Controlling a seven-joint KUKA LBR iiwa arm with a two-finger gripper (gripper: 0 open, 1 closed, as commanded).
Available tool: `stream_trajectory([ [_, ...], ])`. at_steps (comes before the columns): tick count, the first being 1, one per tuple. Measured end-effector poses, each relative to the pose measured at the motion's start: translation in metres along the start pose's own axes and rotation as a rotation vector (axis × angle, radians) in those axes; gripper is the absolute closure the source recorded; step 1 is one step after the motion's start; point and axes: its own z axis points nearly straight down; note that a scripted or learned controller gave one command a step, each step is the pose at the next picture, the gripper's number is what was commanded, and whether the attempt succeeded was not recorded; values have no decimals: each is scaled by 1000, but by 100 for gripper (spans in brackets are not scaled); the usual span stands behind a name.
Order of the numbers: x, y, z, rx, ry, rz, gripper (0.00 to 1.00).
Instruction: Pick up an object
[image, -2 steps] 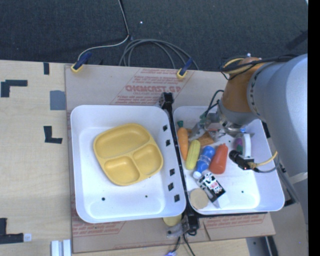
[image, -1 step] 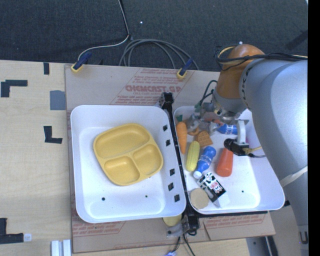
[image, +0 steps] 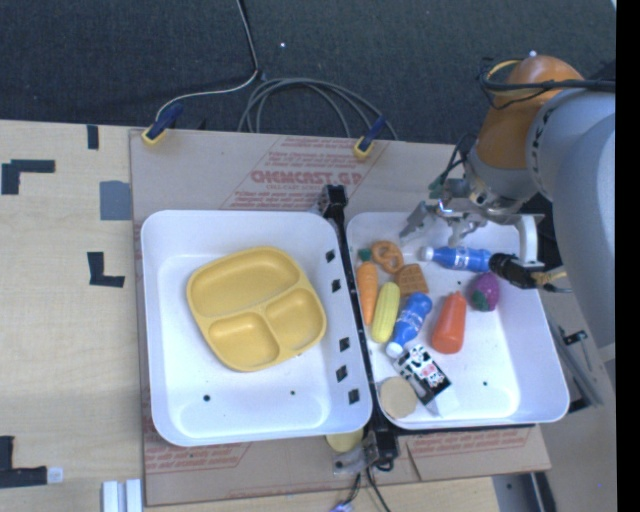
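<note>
Here, spread, empty jaws (image: 432, 222) hover over the right bin (image: 520, 395) on the cardboard-covered bench (image: 250, 170).

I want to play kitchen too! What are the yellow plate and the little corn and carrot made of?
The yellow plate looks like smooth moulded plastic: one even colour, rounded compartments, soft sheen. The corn and carrot seem to be toy plastic as well, with bright flat colours and slight shine, though they could be rubbery.

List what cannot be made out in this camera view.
- Gripper: too small and blurred to tell open from shut.
- Blue bottle: label unreadable, too small.
- Black-and-white item: blurred, identity unclear.
- Tan disc: partly covered by that item.
</note>
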Motion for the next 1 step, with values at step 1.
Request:
stream_trajectory([
  [1, 34, -2, 50, 5, -3, 1, 0],
])
